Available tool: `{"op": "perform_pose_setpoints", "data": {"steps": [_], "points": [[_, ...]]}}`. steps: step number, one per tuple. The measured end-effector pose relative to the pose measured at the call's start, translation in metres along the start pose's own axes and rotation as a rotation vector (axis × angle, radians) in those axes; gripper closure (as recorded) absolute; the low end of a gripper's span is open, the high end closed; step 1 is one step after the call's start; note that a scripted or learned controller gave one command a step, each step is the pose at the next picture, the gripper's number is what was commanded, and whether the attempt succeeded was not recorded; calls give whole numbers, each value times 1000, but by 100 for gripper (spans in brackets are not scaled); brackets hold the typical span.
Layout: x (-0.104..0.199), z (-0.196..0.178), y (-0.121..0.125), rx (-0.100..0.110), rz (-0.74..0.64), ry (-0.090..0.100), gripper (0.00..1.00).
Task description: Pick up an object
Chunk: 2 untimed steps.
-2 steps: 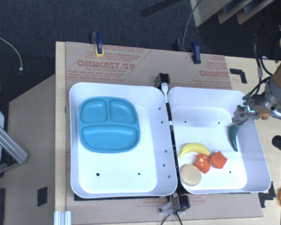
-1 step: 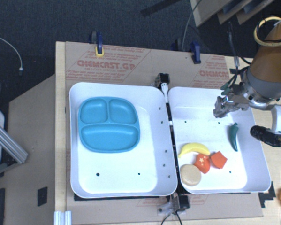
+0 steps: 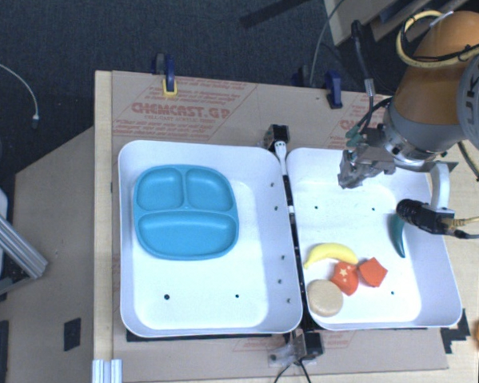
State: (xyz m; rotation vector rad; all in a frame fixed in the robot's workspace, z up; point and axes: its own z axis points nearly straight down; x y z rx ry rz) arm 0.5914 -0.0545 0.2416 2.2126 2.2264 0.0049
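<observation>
My gripper (image 3: 349, 180) hangs over the back of the right bin (image 3: 319, 200), above bare white floor, with nothing visible between its fingers. Toward the bin's front lie a yellow banana (image 3: 331, 254), a red strawberry-like piece (image 3: 345, 278), an orange-red block (image 3: 372, 272) and a round beige cookie (image 3: 325, 298). A teal pepper-shaped piece (image 3: 398, 234) lies by the right wall. All of these are well in front of or to the right of the gripper.
The left bin (image 3: 260, 252) holds a blue divided plate (image 3: 187, 211). A black clip (image 3: 277, 138) sits at the back where the two bins meet. A black fitting with a cable (image 3: 425, 216) reaches over the right bin's right edge.
</observation>
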Motion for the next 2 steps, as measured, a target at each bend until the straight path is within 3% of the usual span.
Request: {"op": "perform_pose_setpoints", "data": {"steps": [2], "points": [[99,5,46,1,1,0,100]]}}
